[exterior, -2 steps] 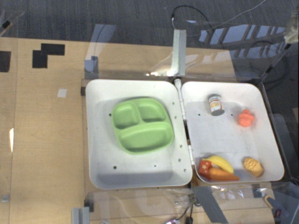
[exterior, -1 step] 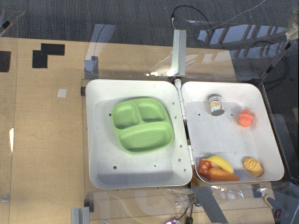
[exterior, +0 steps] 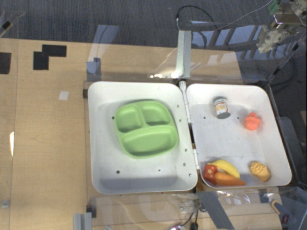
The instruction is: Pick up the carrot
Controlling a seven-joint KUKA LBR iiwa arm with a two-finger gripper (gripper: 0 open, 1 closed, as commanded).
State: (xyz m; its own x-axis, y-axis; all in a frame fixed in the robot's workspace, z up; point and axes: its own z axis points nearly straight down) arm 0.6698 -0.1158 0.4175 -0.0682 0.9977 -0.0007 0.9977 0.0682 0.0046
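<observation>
From the overhead camera I see two white bins side by side on the wooden bench. The left bin holds a green divided plate, lying flat near the bin's middle.

The right bin holds the loose items. The carrot lies on its side at the near edge, toward the near left corner, with its tip pointing right. It touches a banana just on its far side, and a red pepper sits against its left end; the three form one tight cluster. A yellow-brown bumpy piece of food rests apart from them near the near right corner. A small can stands toward the far part of the bin, left of centre, and an orange-red fruit sits to its right, close to the right wall.

The gripper hangs at the far right, beyond the far edge of the right bin and well apart from the carrot. It is small and blurred there, so I cannot tell how its jaws stand. Nothing shows between them that I can make out.
</observation>
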